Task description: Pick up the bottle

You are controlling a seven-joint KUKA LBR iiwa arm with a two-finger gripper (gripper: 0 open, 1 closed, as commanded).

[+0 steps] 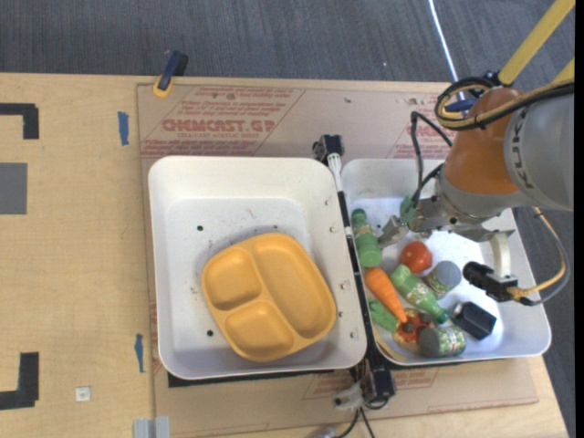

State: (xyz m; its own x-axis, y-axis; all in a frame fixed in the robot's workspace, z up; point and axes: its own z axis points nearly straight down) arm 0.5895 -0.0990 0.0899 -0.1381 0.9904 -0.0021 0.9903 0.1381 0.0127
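Observation:
A green bottle point(365, 242) lies along the left wall of the right bin point(525, 336), neck towards the back. A second green bottle-like item with a label point(421, 293) lies slanted in the middle of the pile. My gripper point(404, 222) is low in the right bin, just right of the first green bottle and just above a red tomato point(416, 255). Nothing can be seen held in it. The orange wrist point(476, 158) hides the bin's back right part.
The left bin point(182, 199) holds a yellow divided plate point(267, 295). In the right bin lie an orange carrot point(385, 293), a green can point(444, 340), a grey piece point(446, 276) and black pieces point(476, 320). A black clamp point(328, 146) sits between the bins.

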